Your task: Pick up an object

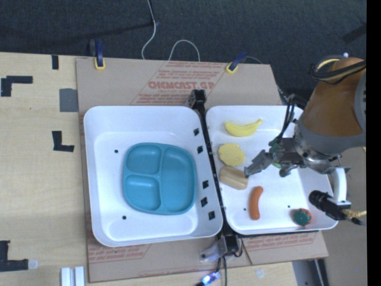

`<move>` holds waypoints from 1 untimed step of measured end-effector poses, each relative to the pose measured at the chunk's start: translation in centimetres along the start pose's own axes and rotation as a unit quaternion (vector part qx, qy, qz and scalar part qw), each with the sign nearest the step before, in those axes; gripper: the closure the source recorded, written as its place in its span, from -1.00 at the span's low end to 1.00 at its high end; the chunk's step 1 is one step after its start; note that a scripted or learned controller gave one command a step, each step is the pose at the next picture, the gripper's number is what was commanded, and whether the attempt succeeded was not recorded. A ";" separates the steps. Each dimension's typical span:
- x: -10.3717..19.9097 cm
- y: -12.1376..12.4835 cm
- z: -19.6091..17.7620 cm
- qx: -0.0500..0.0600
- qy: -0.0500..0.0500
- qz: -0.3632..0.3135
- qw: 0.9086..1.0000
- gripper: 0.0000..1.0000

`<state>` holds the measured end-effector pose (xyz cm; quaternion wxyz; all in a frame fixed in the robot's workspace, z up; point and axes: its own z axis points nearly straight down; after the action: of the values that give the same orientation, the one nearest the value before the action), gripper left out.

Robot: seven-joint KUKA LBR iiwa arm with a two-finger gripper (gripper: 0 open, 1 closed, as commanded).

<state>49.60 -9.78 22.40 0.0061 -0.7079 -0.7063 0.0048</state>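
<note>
Camera view: gripper (269,164) hovers mid right bin (271,226), near bread roll (233,177).

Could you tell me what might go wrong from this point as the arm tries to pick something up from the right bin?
The hand hovers close to the tan bread roll and the yellow round piece, which lie almost touching, so a descent could nudge both and grip neither. The sausage is slim and rounded and may roll away. The small red and green item sits near the bin's wall, leaving little room.
</note>
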 end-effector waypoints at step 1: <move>0.0 0.3 -0.6 -0.007 -0.001 -0.002 1.000 -1.00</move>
<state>49.88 -9.74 23.04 0.0006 -0.7065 -0.7077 0.0004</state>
